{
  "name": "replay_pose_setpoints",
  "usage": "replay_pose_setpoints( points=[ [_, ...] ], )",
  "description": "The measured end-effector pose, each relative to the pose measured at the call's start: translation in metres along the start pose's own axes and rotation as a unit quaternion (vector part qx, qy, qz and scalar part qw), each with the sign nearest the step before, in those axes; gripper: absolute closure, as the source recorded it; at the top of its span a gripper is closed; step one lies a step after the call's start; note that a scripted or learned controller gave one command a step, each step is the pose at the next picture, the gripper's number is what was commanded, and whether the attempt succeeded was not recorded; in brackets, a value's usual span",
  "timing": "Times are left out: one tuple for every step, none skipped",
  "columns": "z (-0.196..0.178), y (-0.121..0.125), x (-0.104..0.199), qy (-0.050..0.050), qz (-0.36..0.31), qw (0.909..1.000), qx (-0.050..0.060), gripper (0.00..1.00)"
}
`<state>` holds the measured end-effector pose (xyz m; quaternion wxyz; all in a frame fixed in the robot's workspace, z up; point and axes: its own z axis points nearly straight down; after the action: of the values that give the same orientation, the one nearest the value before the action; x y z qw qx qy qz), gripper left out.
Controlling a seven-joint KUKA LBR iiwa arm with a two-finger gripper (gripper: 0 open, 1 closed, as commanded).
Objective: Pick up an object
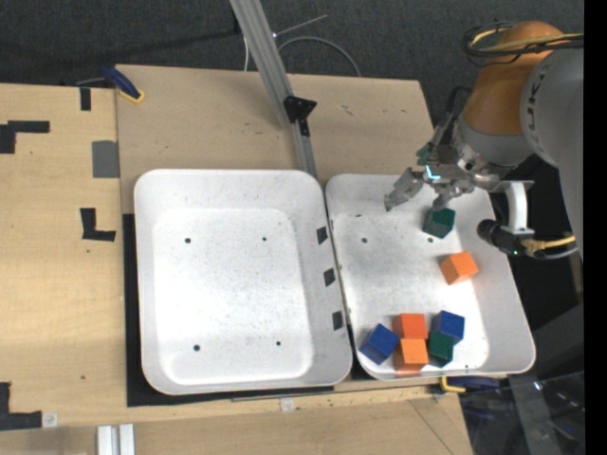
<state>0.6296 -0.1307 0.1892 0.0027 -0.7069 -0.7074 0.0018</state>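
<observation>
My gripper hangs over the far end of the right bin, its two fingers spread apart and open with nothing between them. A dark green cube lies just below the right fingertip, outside the gap. An orange cube sits alone further toward the bin's near side. Crowded along the near edge of that bin are a blue cube, two orange cubes, another blue cube and a green cube.
The left bin stands beside the right one, their rims touching at the middle. A slanted metal pole runs from the top down to the bins' far junction. A yellow clip sits on the right bin's near rim.
</observation>
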Motion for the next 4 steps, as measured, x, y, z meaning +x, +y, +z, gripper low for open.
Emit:
replay_pose_setpoints(
  points=[
    [-0.003,0.001,0.000,-0.001,-0.001,1.0000,-0.003,0.00],
    [0.043,-0.005,0.005,-0.001,0.000,1.0000,-0.001,0.00],
    [0.097,-0.006,0.006,-0.001,0.000,1.0000,0.000,0.00],
    [0.084,-0.005,0.006,-0.001,-0.001,1.0000,-0.002,1.00]
  ],
)
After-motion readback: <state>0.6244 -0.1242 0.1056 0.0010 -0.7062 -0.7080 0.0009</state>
